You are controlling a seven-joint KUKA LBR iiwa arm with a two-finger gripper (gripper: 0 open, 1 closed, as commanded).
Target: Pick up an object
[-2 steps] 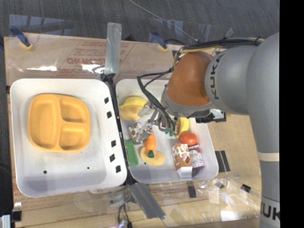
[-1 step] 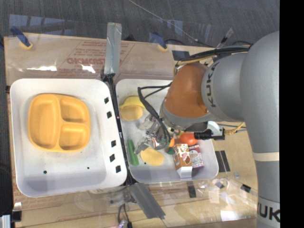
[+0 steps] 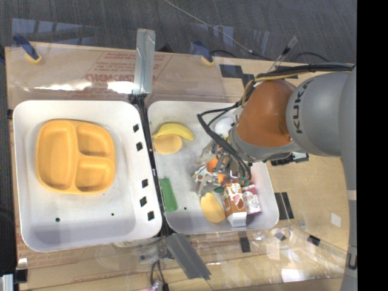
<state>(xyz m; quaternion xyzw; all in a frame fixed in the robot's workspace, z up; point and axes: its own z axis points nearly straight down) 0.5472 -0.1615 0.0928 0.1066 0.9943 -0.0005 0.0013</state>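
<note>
1. Likely the target is the carton [image 3: 237, 202], a small red-and-white juice box lying at the near right of the right bin [image 3: 182, 223]; that is a guess, since the task names no one thing.
2. Touching the carton's left is a lemon [image 3: 211, 207], pale yellow and round. Packed this tight, one may shift if the other is taken.
3. Just above them hangs the gripper [image 3: 217, 171], low over the bin. Wrist and cabling crowd it; whether it is released or clenched I cannot tell, and nothing is visibly held.
4. Banana [image 3: 173, 131] and a yellow-orange disc [image 3: 169, 143] lie together at the bin's far left, well apart from the gripper.
5. Green block [image 3: 167, 194] lies along the left wall, awkward for a grasp there.
6. Arm [image 3: 291, 117] reaches in from the right, orange band over the bin's right side.
7. Left bin [image 3: 73, 223] holds a yellow tray [image 3: 75, 156], three compartments, upright.
</note>
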